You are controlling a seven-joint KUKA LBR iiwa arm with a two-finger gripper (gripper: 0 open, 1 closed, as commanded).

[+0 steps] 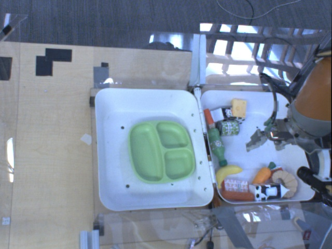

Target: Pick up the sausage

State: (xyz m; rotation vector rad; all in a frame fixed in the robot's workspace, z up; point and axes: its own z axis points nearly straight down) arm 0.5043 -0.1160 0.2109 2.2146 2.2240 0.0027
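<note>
A dark grey carpeted floor [129, 7] runs along the top, with a thin cable [244, 1] looping across it. Below lies the pale wooden counter [46, 154], marked with black patches [52, 60] near its upper left. Bright light reflects off a metal frame [249, 51] above the right bin, and clear panels [171, 227] edge the bottom.

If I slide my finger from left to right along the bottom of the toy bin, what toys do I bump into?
Banana → sausage → carrot → black-and-white cow-print carton → croissant.
</note>
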